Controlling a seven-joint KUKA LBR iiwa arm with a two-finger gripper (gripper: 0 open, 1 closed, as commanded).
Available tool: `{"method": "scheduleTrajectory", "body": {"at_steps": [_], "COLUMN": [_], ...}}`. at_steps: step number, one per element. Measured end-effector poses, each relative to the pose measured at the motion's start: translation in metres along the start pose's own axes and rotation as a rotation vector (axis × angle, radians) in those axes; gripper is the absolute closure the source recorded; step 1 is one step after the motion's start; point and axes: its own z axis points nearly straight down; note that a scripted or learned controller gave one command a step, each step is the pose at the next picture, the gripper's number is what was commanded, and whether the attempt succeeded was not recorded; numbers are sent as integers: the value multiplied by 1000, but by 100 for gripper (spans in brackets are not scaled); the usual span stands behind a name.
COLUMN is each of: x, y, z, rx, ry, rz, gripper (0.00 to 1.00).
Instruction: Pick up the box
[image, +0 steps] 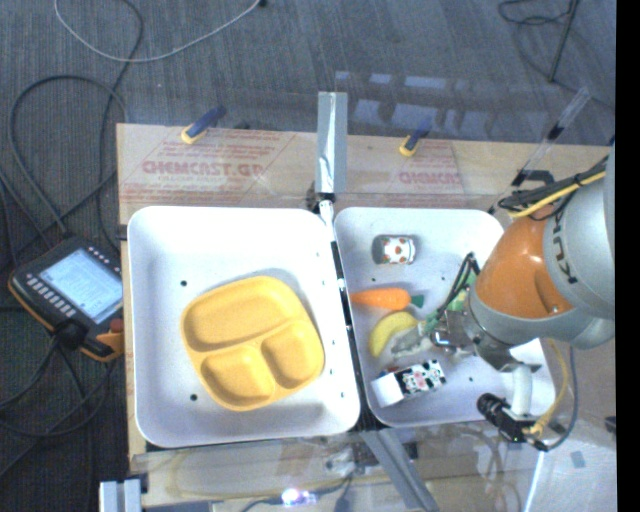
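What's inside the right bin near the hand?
In the right bin: a small can, a carrot, a banana and the box. The arm covers the bin's right part.

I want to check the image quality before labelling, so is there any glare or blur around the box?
Camera view: the box is sharp enough, though its print is unreadable; no glare on it; soft shadow under the arm dims the right bin; the tool is slightly blurred.

Robotics lab, teach pendant (68, 290) on grey carpet, loose cables (60, 100), plywood bench (230, 165) with clamps (203, 123)
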Motion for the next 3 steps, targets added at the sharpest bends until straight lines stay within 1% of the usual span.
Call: {"method": "scheduleTrajectory", "body": {"at_steps": [1,2,3], "x": [1,-66,-28], "y": [0,17,-2], "z": [-9,-258,-165], "rx": [1,11,15], "ry": [1,-4,-5], "rz": [0,52,447], "gripper": [100,100,100]}}
